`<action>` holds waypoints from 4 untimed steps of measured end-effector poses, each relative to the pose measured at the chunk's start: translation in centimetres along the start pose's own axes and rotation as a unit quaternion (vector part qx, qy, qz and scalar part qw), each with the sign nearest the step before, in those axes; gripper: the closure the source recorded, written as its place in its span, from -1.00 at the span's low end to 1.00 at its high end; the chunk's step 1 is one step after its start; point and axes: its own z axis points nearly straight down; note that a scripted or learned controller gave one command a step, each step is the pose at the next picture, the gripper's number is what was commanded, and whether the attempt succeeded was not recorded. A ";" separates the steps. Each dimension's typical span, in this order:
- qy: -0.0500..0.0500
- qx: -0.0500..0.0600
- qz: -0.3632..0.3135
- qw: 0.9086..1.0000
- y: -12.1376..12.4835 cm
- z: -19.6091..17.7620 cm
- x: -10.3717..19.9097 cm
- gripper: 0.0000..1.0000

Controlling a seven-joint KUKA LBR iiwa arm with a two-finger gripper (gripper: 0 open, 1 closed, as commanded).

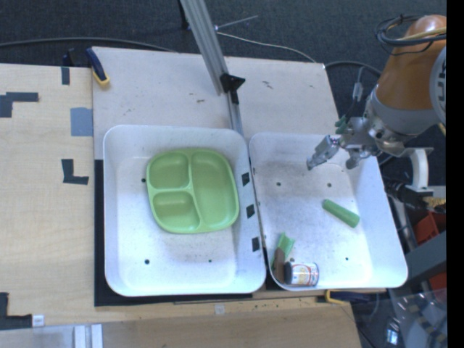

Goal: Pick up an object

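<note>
The gripper (335,156) hangs open and empty over the far side of the right bin (377,267), so I'd bring it down nearer and straddle the green cylinder (341,213) across its short width, leaving the can (301,273) crowded in the corner alone

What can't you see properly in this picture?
- Camera view: the small can in the right bin's near corner has a label too small to read.
- The dark thing beside the can, with a green piece on it, is too small and crowded to identify.
- The arm is cut off at the picture's edge.
</note>
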 end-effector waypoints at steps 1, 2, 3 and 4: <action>0.000 0.000 0.000 1.000 0.0 0.0 0.0 -1.00; 0.000 0.003 0.001 1.000 -0.1 6.0 0.9 -1.00; 0.000 0.003 0.001 1.000 -0.8 10.6 0.9 -1.00; 0.000 0.002 0.001 1.000 -1.0 16.0 1.0 -1.00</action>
